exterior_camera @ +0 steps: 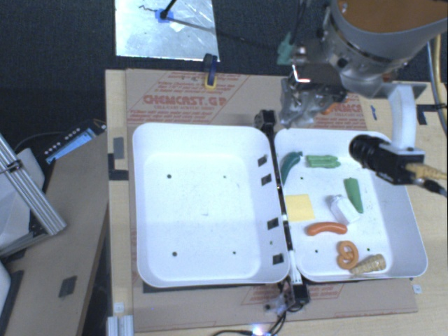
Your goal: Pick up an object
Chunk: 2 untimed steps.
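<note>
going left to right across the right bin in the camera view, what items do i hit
dark green pepper → yellow square → orange sausage → pretzel → green chili → pale cone

you get even, bright light; glare whitens the left bin (203,208) down-left of the gripper (306,110), itself slightly blurred.

Both white bins (203,208) are looking like smooth, matt plastic; the printed board (182,93) beneath is looking like cardboard; the sheet (164,19) at eleven o'clock is gleaming like foil.
</note>
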Tool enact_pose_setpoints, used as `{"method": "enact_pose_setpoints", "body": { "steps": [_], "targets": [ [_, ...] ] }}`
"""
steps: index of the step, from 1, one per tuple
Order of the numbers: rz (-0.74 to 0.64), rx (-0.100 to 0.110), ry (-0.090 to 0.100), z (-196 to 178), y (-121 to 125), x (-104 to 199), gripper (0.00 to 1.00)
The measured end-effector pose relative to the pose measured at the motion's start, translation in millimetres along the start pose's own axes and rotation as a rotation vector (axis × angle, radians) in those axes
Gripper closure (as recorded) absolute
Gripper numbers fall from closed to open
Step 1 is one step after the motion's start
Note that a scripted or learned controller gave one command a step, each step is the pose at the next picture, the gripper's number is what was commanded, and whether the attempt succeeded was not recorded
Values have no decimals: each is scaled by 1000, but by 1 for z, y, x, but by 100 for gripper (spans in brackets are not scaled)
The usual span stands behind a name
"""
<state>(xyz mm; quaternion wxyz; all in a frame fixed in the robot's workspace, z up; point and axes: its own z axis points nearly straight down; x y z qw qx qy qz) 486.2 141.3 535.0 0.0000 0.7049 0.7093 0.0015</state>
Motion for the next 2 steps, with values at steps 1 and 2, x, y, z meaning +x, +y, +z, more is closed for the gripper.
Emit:
{"method": "enact_pose_setpoints", "body": {
  "steps": [1,2],
  "targets": [
    [-1,0,0,0,0,31,100],
    [1,0,0,0,0,60,100]
  ]
}}
